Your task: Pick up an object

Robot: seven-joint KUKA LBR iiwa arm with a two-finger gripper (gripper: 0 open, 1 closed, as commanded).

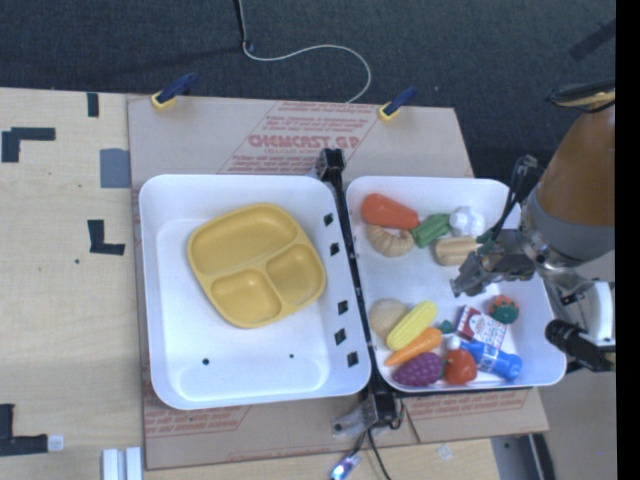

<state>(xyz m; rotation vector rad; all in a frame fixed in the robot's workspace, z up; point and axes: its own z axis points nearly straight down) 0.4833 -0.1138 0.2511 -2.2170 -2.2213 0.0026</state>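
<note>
Overhead, two shallow white bins side by side on a cardboard sheet over the tabletop. Left bin [160, 298]: smooth yellow three-part plate [256, 264], bare white floor along the near edge. Right bin [400, 186], crowded: glossy plastic toy foods, orange carrot [388, 210] and green piece [432, 230] by the far edge, ridged yellow corn [411, 321], knobbly purple grapes [420, 369], red-white carton [480, 330] and blue bottle [497, 361] toward the near right corner. Dark claw [478, 271] low over the right side, just beside a tan cylinder [455, 250] on its far side; cannot tell whether spread or pressed together, nothing seen pinched
</note>
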